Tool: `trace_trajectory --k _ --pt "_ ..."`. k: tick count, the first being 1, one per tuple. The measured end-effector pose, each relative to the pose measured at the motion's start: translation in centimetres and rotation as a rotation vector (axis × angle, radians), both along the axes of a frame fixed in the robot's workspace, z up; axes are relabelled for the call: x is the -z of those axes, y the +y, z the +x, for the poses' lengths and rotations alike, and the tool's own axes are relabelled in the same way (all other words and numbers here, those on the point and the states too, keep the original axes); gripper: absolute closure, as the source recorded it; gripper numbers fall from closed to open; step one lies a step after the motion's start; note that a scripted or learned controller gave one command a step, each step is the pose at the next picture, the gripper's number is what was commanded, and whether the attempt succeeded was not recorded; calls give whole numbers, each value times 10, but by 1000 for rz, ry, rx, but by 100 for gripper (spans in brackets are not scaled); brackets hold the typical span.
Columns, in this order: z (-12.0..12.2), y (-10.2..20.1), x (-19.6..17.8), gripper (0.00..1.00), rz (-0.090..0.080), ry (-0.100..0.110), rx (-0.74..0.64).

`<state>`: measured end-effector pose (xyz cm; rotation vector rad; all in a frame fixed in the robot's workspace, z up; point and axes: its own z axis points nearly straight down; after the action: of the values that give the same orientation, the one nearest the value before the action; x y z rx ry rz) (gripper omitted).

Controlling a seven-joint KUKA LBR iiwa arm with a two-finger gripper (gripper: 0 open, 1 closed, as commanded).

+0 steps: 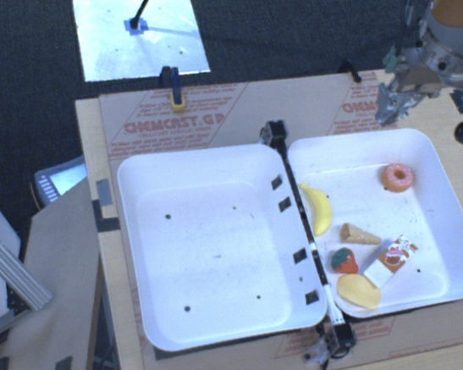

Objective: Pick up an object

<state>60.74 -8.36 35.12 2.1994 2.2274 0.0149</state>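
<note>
The right bin holds several small items. A pink frosted donut lies near its far right side. A yellow banana rests along its left wall. An ice cream cone, a red strawberry, a white and orange packet and a yellow lemon-like piece sit toward the near side. My gripper hangs above the bench just beyond the right bin's far edge, up and slightly right of the donut, with nothing visibly in it.
The left bin sits beside the right one, joined by a black clip strip. A yellow and black clamp stands at the board's far edge. A grey plate lies beyond the bench.
</note>
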Motion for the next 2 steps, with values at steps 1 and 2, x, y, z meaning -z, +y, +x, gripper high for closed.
trace_trajectory --k 1,2 --pt "13 65 -85 100 2 3 0" --pt "39 161 -88 100 4 12 -1"
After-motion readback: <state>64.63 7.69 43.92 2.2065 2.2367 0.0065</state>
